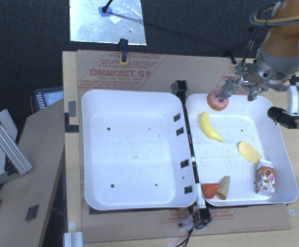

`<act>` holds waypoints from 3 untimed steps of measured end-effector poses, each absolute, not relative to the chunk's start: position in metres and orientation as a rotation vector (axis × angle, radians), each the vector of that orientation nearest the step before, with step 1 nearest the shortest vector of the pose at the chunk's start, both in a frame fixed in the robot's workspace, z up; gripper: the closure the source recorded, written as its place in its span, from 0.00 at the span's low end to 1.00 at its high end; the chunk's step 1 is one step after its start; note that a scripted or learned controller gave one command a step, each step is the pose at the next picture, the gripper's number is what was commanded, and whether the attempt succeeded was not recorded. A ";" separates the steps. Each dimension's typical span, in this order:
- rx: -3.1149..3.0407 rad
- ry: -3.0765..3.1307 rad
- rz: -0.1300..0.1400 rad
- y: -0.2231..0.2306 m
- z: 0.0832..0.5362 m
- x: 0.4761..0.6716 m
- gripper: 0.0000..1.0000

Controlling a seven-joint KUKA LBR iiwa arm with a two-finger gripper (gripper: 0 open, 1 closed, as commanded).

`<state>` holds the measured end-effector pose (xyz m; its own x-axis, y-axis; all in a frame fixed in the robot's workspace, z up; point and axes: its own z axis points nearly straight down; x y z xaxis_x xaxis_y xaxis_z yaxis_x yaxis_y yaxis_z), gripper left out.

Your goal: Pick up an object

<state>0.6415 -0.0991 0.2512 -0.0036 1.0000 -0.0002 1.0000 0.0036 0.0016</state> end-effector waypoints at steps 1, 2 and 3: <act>2.227 2.228 -0.008 -0.082 0.144 0.615 0.00; 2.221 2.214 0.007 -0.144 0.084 0.647 0.00; 2.212 2.217 0.014 -0.140 0.100 0.649 1.00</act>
